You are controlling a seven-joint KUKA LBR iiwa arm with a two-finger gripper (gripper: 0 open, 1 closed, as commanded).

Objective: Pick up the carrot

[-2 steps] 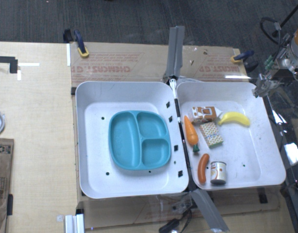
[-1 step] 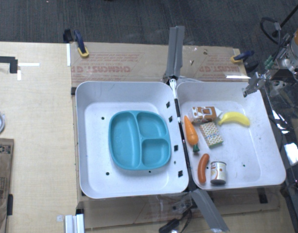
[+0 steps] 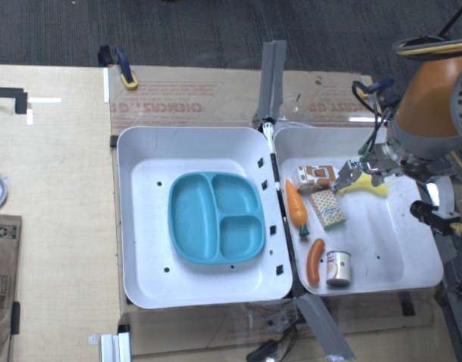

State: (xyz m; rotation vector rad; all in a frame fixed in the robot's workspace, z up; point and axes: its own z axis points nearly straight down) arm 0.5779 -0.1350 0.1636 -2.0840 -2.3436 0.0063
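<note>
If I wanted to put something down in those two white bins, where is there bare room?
In the left bin, only a white margin around the blue tray is bare. The right bin is free in its right and near half, right of the can. Its left side is crowded: carrot, sausage, two small boxes, and a banana under the hand.

A smooth, matt turquoise plastic plate [image 3: 215,219] sits in a glossy white plastic bin [image 3: 136,225], the surface [image 3: 50,172] looks like pale wood, and the carrot [image 3: 295,204] has a slight plastic sheen.
</note>
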